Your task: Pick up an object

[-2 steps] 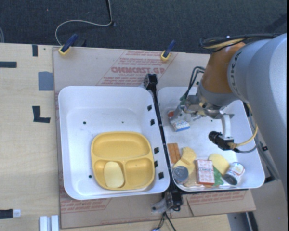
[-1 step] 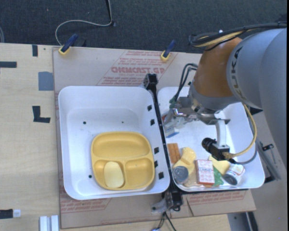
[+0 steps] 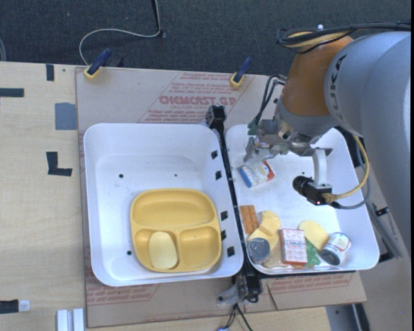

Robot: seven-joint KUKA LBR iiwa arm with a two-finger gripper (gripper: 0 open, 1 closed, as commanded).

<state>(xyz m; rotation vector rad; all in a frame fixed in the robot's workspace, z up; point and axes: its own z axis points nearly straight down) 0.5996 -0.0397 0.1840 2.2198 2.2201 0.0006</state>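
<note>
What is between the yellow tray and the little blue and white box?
In the camera view, the black divider where the two white bins meet lies between the yellow tray and the blue and white box. The rest is bare bin floor.

A small white packet (image 3: 257, 174) with blue and red print lies flat in the right bin (image 3: 355, 216) — just below the fingertips (image 3: 255, 150), perhaps touching.
</note>
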